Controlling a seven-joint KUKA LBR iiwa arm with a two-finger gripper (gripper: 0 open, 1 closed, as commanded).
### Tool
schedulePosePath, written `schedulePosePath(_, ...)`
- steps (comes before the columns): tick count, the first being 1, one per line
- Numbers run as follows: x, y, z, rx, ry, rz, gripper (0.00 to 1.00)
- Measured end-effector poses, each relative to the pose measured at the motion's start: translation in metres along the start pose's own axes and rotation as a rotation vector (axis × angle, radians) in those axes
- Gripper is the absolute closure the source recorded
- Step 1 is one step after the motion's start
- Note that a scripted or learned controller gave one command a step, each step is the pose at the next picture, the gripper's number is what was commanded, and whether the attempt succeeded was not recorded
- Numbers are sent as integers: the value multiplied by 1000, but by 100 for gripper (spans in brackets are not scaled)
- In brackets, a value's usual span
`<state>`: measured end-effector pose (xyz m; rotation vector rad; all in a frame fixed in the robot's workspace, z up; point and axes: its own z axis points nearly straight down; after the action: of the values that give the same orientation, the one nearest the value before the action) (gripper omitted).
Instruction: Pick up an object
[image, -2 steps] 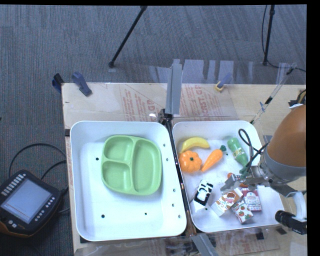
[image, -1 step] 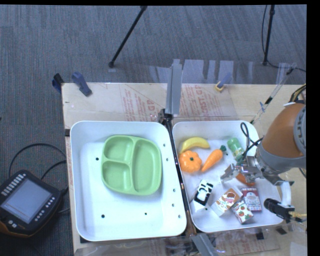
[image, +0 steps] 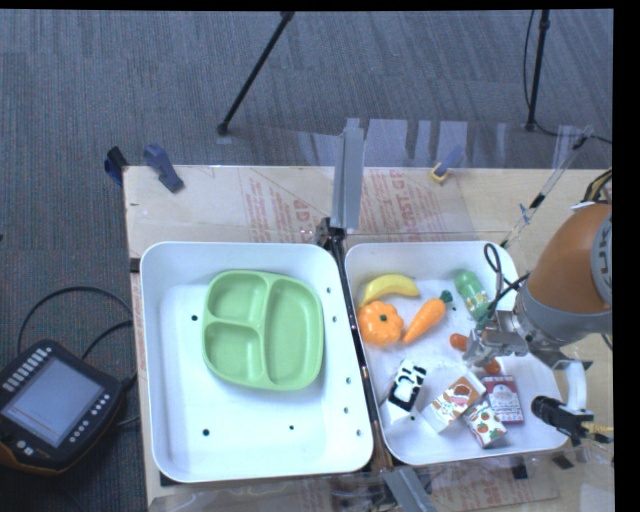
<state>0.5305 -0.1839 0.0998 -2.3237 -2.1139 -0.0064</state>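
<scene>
Two white bins sit side by side on the surface (image: 230, 205), and I am down in the right bin (image: 425, 452), where every loose thing lies. My pincer (image: 482, 347) hangs low over the right half of that bin, close above a small red-orange object (image: 459, 341) that peeks out at its left edge; I cannot make out what that object is. My own wrist blocks the tips, so how my pincer stands I cannot tell, nor whether anything sits in it. Around me lie a banana (image: 390, 287), a small pumpkin (image: 381, 323), a carrot (image: 425, 318), a green bottle (image: 469, 289), a black and white block (image: 407, 387) and three small cartons (image: 478, 402) crowded together just below my pincer. The left bin (image: 180, 440) carries a green divided plate (image: 264, 329), well apart from my work. The risk, as I judge it, is clutter: the red-orange object is small and low, and a closing grip may pinch beside it or push it under my wrist. The cartons lie so close that a slightly off descent could nudge one or catch its corner instead, and a corner grip would likely slip on lifting.
</scene>
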Motion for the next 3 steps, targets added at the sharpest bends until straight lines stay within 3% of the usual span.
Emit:
schedulePosePath(1, 0, 0, 0, 0, 0, 1, 0)
schedulePosePath(2, 17, 34, 14, 8, -3, 377, 0)
schedulePosePath(3, 19, 33, 6, 15, -3, 370, 100)
